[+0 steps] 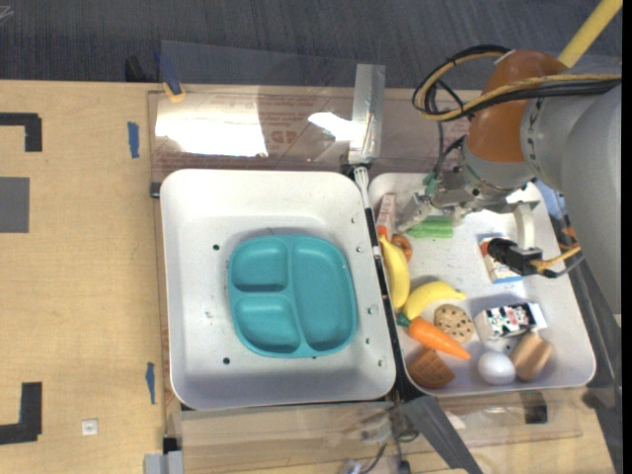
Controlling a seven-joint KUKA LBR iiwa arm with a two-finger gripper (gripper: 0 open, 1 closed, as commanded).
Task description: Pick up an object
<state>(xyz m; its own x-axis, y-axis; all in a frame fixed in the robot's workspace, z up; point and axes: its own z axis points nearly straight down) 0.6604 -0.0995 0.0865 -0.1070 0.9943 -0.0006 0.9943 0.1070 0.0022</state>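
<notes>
A miss is judged likely: the gripper (432, 203) is crowded by the bin (583, 363) wall behind it, and a slanted approach could skid off the green object (432, 230) lying just below it. Its grasp state cannot be told. Bananas (415, 289) and a carrot (439, 337) lie farther below.

A light wooden desk (79, 294) fills the left and lower part of the view, its plywood surface marked with black angular shapes (22, 131) and a grey square (12, 205) near the left edge. Small strips of blue tape (132, 139) stick to it beside the bins. Beyond the desk's far edge lies dark grey carpeted floor (296, 13). A clear plastic sheet (257, 121) behind the bins catches a bright glare from overhead light.
</notes>
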